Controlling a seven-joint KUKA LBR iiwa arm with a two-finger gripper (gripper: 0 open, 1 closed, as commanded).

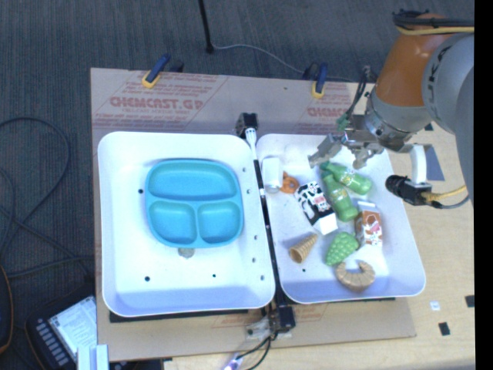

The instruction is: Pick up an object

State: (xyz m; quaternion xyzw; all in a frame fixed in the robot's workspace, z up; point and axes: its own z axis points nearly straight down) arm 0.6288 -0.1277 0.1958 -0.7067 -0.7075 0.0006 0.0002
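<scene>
My gripper (340,156) hangs over the back of the right bin (400,280), its two fingers spread apart with nothing between them. Just below it lies a green bottle (347,178) beside a second green toy (339,200). Further down the bin are a black-and-white cow carton (315,203), a green grape bunch (342,247), an ice-cream cone (303,247), a tan bagel (357,274), a red-and-white packet (372,228), a white cup (271,170) and a small orange piece (289,182).
The left bin (123,276) holds a blue three-compartment plate (194,201). A black divider clip (247,123) stands between the bins at the back. Yellow-and-blue clamps (156,69) hold the cardboard base. A cable runs along the floor at the left.
</scene>
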